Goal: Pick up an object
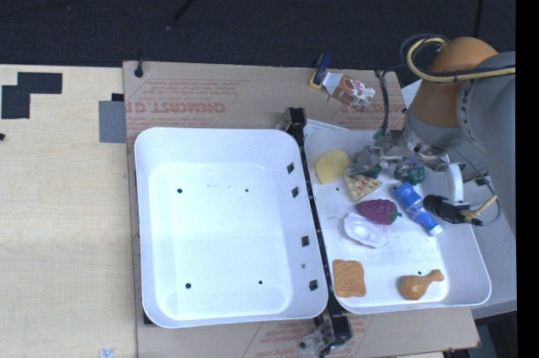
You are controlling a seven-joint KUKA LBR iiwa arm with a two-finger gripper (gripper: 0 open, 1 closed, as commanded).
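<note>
Grey gripper point(368, 165) sits low in your right bin point(472, 264), upper part; can't tell the jaw state. Touching it below: waffle wedge point(363, 184), tip pointing lower left. Yellow lemon point(332, 166) just left; blue bottle point(416, 207) runs diagonally toward lower right.

Red print runs upside down across the cardboard sheet point(210, 99) just behind the left bin point(221, 142); its letters are too blurred to read.
</note>
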